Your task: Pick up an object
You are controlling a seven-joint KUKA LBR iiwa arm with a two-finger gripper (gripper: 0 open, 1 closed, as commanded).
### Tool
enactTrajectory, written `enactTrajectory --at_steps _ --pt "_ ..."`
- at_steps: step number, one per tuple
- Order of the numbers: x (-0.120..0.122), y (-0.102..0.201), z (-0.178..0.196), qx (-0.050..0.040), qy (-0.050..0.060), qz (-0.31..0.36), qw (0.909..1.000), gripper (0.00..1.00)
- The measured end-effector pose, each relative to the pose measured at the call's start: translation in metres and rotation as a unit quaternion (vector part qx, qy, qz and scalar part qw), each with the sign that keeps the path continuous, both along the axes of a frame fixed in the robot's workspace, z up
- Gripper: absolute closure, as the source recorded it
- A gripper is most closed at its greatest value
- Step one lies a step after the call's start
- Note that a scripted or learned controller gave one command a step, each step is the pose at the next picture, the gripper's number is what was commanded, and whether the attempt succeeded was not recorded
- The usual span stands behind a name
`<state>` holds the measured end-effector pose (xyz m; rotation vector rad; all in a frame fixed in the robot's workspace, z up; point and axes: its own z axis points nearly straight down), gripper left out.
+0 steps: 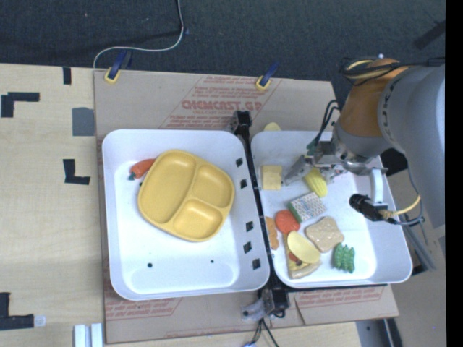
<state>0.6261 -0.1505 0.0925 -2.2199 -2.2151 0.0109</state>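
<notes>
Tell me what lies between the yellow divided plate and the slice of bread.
In the camera view, the black divider where the two bins meet, then the red tomato piece, lie between the yellow divided plate and the bread slice.

We see red printed lettering on the cardboard sheet (210,100) under the bins, upside down from this angle; it seems to read "CHICKCAST" or similar, but we cannot make it out surely. Smaller red print below it is illegible.

A pale wooden surface (43,223) carries a cardboard sheet (210,103), pinned by 2 clips (113,72) at its far edge. Dark grey carpet (275,20) lies beyond, crossed by a white cable (176,20).
</notes>
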Motion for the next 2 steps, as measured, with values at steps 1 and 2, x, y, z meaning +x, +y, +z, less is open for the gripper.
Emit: enactTrajectory --at_steps 1,2 --pt "0.002 0.003 0.018 0.0004 -0.003 0.002 1.0000 1.00" --pt "0.014 0.084 0.097 0.0011 -0.007 0.006 1.0000 1.00"
